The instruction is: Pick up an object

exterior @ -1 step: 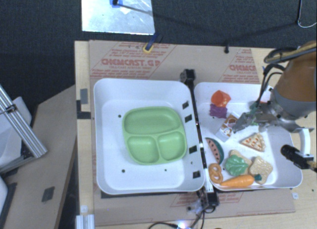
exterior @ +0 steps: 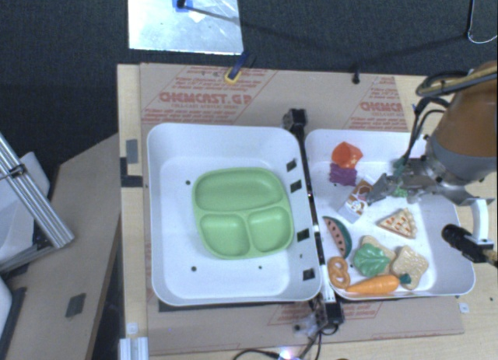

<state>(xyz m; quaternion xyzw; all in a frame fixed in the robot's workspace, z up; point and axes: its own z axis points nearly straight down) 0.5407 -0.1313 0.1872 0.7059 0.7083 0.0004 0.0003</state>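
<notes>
Two shallow white bins are seen side by side on the bench in the camera view. The left bin (exterior: 167, 156) holds a green divided plate (exterior: 241, 212), lying flat near its middle.

The right bin (exterior: 455, 269) holds the toy foods. An orange-red piece (exterior: 346, 153) is placed near the bin's upper left, with a purple piece (exterior: 341, 173) touching it just below. A small packet with a red and white label (exterior: 358, 198) is found just beside the gripper's tip. A pizza slice (exterior: 398, 223) lies near the bin's middle. Along the lower part are set a watermelon slice (exterior: 336, 235), a pretzel (exterior: 338, 270), a green leafy piece (exterior: 371, 257), a cracker (exterior: 410, 263) and a carrot (exterior: 375, 285), close together and partly touching.

The arm (exterior: 467, 129) is seen reaching in from the right over the right bin, its gripper (exterior: 383, 189) lowered near the packet. Whether the gripper is open or closed cannot be told, and nothing is visibly held by it.
</notes>
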